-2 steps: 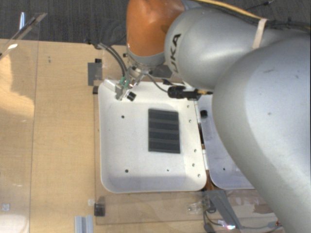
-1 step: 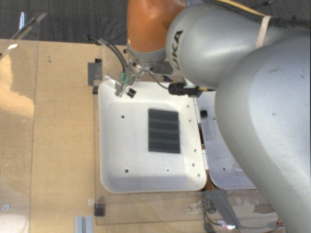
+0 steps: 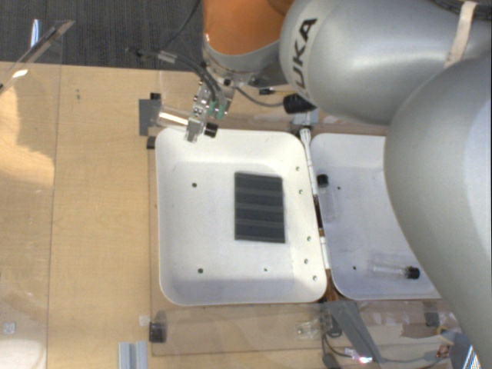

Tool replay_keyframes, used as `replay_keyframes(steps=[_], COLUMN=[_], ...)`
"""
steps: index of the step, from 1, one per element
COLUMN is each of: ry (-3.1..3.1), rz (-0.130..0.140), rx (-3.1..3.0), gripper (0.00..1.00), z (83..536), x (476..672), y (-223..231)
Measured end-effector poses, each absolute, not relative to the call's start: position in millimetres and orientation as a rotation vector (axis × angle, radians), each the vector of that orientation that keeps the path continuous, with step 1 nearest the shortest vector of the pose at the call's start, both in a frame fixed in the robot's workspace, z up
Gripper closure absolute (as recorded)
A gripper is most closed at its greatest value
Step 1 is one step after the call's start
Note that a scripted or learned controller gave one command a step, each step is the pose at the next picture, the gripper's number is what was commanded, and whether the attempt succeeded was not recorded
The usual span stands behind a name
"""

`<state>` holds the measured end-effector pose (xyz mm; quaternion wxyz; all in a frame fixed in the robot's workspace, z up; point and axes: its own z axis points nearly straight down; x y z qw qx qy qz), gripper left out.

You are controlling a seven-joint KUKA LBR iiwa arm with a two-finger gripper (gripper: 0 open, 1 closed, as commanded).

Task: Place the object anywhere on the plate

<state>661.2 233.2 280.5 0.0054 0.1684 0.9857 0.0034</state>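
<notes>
Camera view, looking down at a slant on the bench: a large grey KUKA arm with an orange band (image 3: 238,14) reaches in from the right and covers much of the top and right of the scene. Its small metal two-finger gripper (image 3: 198,127) hangs over the far left corner of the left shallow white plastic bin (image 3: 177,229). I cannot tell whether the gripper is open or closed, and nothing can be seen held in it. A dark grey ribbed rectangular plate (image 3: 259,207) lies flat in the middle of that bin, with nothing on it. The likely object, a clear plastic tube with a black cap (image 3: 393,269), lies on its side in the right shallow white plastic bin (image 3: 354,206), well apart from the gripper. A second small clear piece with a black end (image 3: 322,183) rests against that bin's left wall. My judgement is that the grasp is not yet made. To do it well, the arm should cross to the right bin, come down squarely across the tube's middle, then lift clear of the shared walls before moving to the plate
</notes>
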Motion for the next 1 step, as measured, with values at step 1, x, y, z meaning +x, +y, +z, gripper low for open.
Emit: replay_keyframes(steps=[1], ry=[3.128], rz=[0.007], rx=[0.204], gripper=[1.0], z=[240.4], x=[659.4], y=[236.1])
